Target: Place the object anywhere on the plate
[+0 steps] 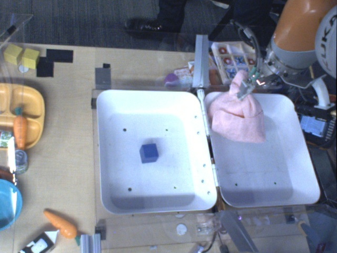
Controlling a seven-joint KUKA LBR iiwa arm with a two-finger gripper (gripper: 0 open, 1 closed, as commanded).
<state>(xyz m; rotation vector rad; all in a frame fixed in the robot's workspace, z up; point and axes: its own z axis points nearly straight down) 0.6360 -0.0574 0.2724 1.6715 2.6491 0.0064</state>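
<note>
Camera view, surface first: we see a tan bench point(63, 141) carrying two shallow white bins side by side, w/ dark carpet beyond its far edge. We take the left bin point(110, 141) as landmark. Inside it, slightly left of centre, sits a small blue cube point(149, 153), well apart from the walls. Right bin point(274, 188) touches the left bin along the shared rim.

Task obj.: a pink cloth point(238, 117), in the right bin's far-left corner, just beside the shared rim. It bunches to a peak at the top; its long axis runs from that peak down toward the near side, approx. upright in frame, broad end nearest us.

Gripper point(246, 87) sits at the cloth's peak, fingers pinched closed on the bunched fabric. Arm w/ orange band point(303, 15) enters far right of the landmark.

Left of the left bin: a yellow tray point(31, 104) holding a carrot point(20, 132), a blue plate point(8, 204) at the frame edge, a second carrot point(62, 223) nearer us, and yellow blocks point(22, 57) farther away.
</note>
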